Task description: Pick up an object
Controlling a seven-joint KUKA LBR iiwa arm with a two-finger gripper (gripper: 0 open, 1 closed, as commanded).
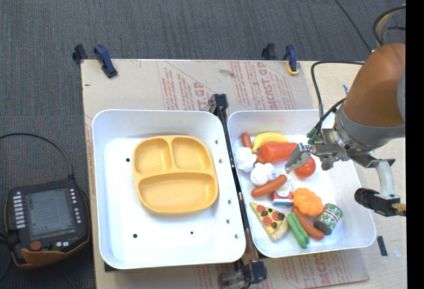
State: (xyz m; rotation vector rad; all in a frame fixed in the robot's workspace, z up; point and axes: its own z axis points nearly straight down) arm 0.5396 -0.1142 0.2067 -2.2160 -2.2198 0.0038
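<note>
The right bin [344, 178] holds a pile of toy food. In it are a yellow banana [267, 140], a red pepper [277, 151], a red tomato [307, 168], white garlic pieces [246, 159], a sausage [269, 185], an orange pumpkin [307, 201], a pizza slice [267, 216], a green vegetable [298, 230] and a small can [330, 216]. My gripper [298, 158] hangs over the middle of this bin, just right of the red pepper and directly above the tomato. Nothing is visibly lifted off the pile.
The left bin [112, 148] holds a yellow divided plate [175, 173]. A raised divider [233, 175] separates the two bins. Blue clamps [105, 59] grip the board's far edge. A teach pendant [45, 215] lies on the floor at the left. A cable [317, 92] loops behind the arm.
</note>
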